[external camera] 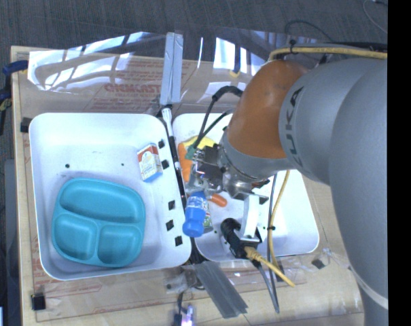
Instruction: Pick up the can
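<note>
Two white bins are placed side by side on the tabletop (pixel 22 107). In the left bin (pixel 90 131), a blue divided plate (pixel 98 221) is laid flat in the near left part. A small can (pixel 149 162) with a red and white label is seen further right in the same bin, near the wall that is shared with the other bin; it lies apart from the plate and is not touched by anything. A blue plastic bottle (pixel 195 214) is found at the divider, leaning over the edge between the two bins, with its cap toward the near side. In the right bin (pixel 304 226), something yellow (pixel 206 142) and something orange (pixel 189 156) are partly hidden under the arm. The grey arm (pixel 341 148) with its orange band (pixel 270 111) is stretched over the right bin from the right side. The claw (pixel 208 172) is lowered into the right bin, just beside the bottle and well apart from the can. Whether the claw is released or clenched cannot be told, because it is covered by the wrist.
</note>
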Tool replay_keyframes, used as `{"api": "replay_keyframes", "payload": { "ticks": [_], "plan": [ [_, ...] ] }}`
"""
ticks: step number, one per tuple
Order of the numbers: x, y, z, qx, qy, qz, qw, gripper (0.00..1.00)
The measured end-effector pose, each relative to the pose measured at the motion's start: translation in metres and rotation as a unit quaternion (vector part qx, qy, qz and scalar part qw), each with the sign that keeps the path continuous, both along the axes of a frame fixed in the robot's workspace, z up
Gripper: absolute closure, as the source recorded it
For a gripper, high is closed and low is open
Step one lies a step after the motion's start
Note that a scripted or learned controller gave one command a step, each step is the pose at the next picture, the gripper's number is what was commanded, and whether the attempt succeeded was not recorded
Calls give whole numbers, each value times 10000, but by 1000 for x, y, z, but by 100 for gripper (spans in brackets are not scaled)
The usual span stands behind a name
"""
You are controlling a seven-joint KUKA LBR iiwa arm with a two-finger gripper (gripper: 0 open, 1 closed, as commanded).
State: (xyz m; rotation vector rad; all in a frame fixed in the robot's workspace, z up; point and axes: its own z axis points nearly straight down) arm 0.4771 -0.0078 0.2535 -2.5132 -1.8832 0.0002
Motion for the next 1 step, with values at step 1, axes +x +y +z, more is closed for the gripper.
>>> {"api": "replay_keyframes", "payload": {
  "ticks": [1],
  "plan": [
    [-2, 5, -64, -1, 40, -1783, 9840, 100]
  ]
}}
